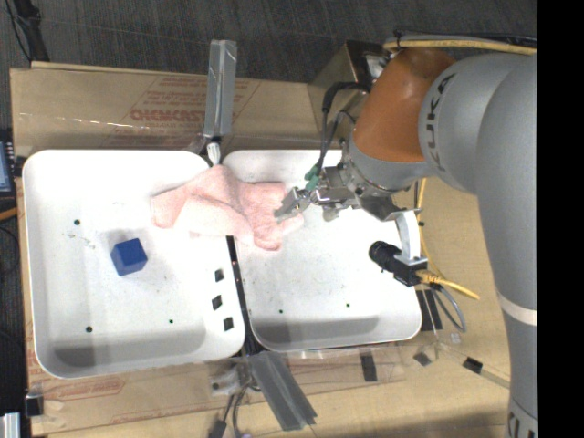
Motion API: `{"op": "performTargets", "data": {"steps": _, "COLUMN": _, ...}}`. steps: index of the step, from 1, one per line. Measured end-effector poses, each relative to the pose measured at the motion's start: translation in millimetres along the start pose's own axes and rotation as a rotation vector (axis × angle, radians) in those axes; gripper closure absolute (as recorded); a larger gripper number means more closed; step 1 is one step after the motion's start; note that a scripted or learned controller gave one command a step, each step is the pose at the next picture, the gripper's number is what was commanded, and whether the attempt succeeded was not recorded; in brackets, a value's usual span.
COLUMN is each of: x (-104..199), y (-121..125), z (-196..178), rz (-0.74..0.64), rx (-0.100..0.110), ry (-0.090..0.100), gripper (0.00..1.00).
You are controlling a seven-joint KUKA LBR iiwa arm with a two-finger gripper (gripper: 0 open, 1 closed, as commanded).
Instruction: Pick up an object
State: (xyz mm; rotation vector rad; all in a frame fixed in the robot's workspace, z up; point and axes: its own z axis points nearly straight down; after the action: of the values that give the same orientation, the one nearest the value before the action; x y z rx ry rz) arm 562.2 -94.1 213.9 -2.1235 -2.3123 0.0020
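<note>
Hovering low over the right bin (401, 322), the tool (294, 204) sits at the edge of the pink cloth (228, 203), which lies draped across the shared rims of the two bins, directly beside and beyond the tool tip on the side away from the arm. Whether the tool is released or clenched cannot be told here; the tip is small and blurs into the cloth edge, and no fabric is clearly seen between its parts. Main risk, as a judgement: a pinch taken at this thin outer hem may catch only a fold or nothing, so the cloth slides out on lift. Second risk: the cloth straddles the divider, and a lift could drag it against the rims and snag or pull free. Third: pressing down too close to the rim could strike the bin wall rather than fabric. The blue cube (129, 255) lies well apart from the tool, past the cloth in the left bin (55, 245), and is unlikely to be disturbed unless the cloth is dragged that way.
</note>
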Motion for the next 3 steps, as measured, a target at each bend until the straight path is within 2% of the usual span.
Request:
{"op": "performTargets", "data": {"steps": 1, "x": -12.5, "y": 21.2, "z": 119.9, "rz": -0.061, "rx": 0.002, "ry": 0.0, "gripper": 0.0}}
{"op": "performTargets", "data": {"steps": 2, "x": -12.5, "y": 21.1, "z": 110.2, "rz": -0.065, "rx": 0.005, "ry": 0.0, "gripper": 1.0}}
{"op": "performTargets", "data": {"steps": 3, "x": -12.4, "y": 21.2, "z": 110.2, "rz": -0.065, "rx": 0.005, "ry": 0.0, "gripper": 0.0}}
